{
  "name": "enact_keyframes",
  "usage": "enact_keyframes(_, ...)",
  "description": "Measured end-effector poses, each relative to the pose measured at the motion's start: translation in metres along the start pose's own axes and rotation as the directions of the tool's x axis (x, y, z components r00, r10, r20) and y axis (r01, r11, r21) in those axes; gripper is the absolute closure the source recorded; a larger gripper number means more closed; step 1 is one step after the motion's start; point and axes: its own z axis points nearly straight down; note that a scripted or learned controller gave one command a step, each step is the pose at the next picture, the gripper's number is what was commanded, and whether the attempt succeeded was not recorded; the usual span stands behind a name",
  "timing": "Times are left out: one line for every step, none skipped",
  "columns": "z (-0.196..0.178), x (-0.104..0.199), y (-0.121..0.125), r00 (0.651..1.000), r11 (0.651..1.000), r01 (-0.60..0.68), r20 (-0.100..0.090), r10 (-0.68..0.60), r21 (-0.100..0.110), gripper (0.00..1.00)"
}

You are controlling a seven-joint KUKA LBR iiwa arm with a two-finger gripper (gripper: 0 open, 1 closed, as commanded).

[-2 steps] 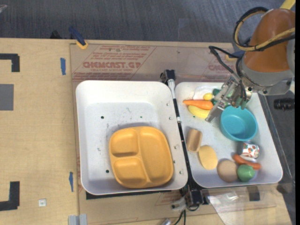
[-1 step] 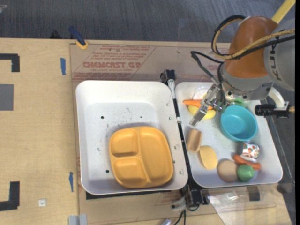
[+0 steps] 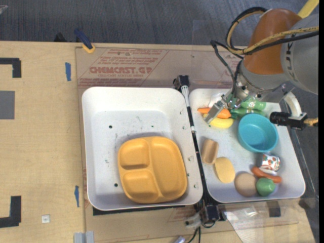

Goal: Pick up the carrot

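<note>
Nearest the bottom edge, the right bin (image 3: 298, 184) holds a cluster in its near corner: a tan egg-shaped piece (image 3: 245, 183), a green ball (image 3: 265, 186), a small red sausage shape (image 3: 267, 174) and a little white cup with red spots (image 3: 271, 162), all pressed close together. Just left of them lie a pale yellow oval (image 3: 225, 169) and, a bit further back, a brown bread-like block (image 3: 209, 150).

The left bin (image 3: 101, 135) carries one thing, a mustard-yellow divided plate (image 3: 151, 169) with three compartments and rounded corners, smooth and matte like plastic. The bin's white floor is scuffed with grey marks.

Further back in the right bin sits a glossy turquoise bowl (image 3: 258, 132). Behind it is a green toy (image 3: 253, 106), and to the left a yellow lemon-like piece (image 3: 221, 122).

The carrot (image 3: 217, 113) lies at the far left of the right bin, orange and slender, touching the yellow piece. The gripper (image 3: 218, 109) is down right over it, its metal fingers (image 3: 213, 112) narrowly set at the carrot; whether they actually clasp it I cannot tell.

Both bins rest on brown cardboard (image 3: 121, 67) printed with red lettering.
</note>
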Motion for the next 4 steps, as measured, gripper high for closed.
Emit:
enact_keyframes(0.0002,0.0122,0.0242,0.988,0.988,-0.157,-0.001,0.157,0.000,0.00)
enact_keyframes(-0.0001,0.0119,0.0239,0.988,0.988,-0.158,0.000,0.158,0.001,0.00)
enact_keyframes(-0.0001,0.0119,0.0239,0.987,0.987,-0.158,0.000,0.158,0.001,0.00)
enact_keyframes(-0.0001,0.0119,0.0239,0.987,0.987,-0.158,0.000,0.158,0.001,0.00)
